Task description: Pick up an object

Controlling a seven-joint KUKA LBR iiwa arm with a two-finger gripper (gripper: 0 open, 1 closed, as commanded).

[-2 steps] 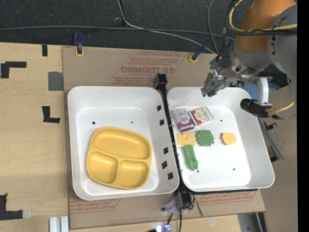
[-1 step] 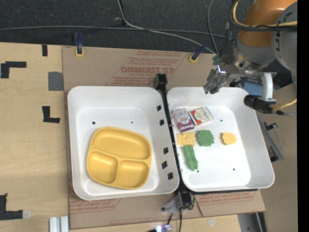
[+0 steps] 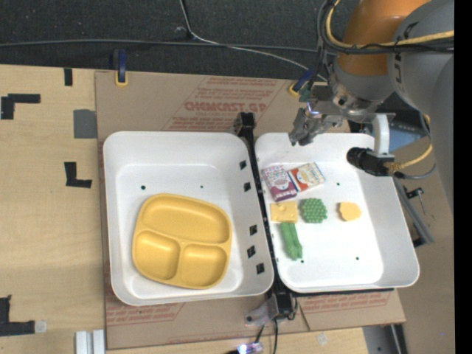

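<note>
Yellow tray (image 3: 181, 240) sits untouched; your claw (image 3: 304, 133), grip state unclear, hovers at the right bin's (image 3: 383, 268) far rim — descend next onto an item.

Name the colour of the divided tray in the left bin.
Yellow tray, clearest in the camera view.

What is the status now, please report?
Gripper above right bin far edge, holding nothing. Green toy, packets lie untouched. Nothing in the way.
</note>
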